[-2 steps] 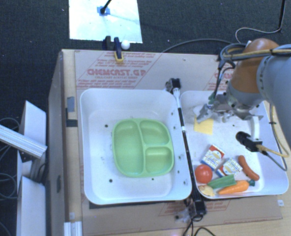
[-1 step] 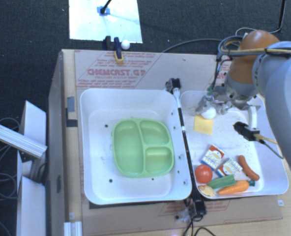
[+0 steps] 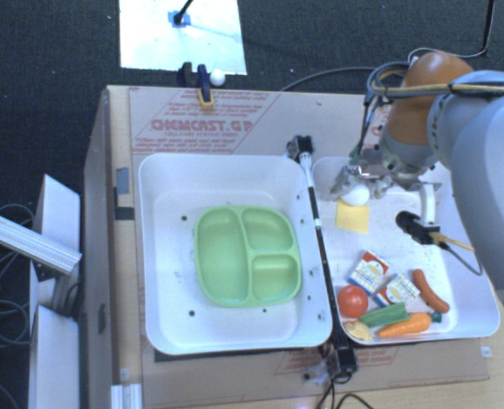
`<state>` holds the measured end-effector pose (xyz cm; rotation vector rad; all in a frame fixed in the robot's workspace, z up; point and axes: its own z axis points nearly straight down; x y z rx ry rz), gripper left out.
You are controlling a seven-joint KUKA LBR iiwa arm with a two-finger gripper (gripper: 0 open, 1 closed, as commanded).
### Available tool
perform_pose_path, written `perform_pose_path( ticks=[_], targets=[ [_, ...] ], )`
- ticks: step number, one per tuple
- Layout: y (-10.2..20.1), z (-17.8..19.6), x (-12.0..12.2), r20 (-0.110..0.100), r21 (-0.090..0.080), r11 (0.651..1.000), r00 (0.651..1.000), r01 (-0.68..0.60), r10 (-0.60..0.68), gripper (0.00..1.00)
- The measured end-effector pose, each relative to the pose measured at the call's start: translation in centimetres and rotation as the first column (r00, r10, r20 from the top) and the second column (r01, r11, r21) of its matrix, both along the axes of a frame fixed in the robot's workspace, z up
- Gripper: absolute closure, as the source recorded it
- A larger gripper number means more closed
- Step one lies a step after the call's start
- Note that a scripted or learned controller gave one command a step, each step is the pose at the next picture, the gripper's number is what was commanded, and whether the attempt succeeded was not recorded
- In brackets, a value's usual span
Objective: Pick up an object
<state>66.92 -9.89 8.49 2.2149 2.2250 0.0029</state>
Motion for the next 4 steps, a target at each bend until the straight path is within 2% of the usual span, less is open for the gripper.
perform_pose_path(
  ticks=[1,2,3,4],
  targets=[
    [1.2,0.0,-2.6,-0.001,0.0,1.0,1.0,0.002,-0.002,0.0],
    [0.7,0.0,-4.2,-0.002,0.0,1.0,1.0,0.003,-0.003,0.0],
    [0.8,0.0,-0.7,0.0,0.0,1.0,1.0,0.0,0.0,0.0],
    [0.7,-0.1,-8.1,-0.003,0.0,1.0,1.0,0.003,-0.003,0.0]
  ],
)
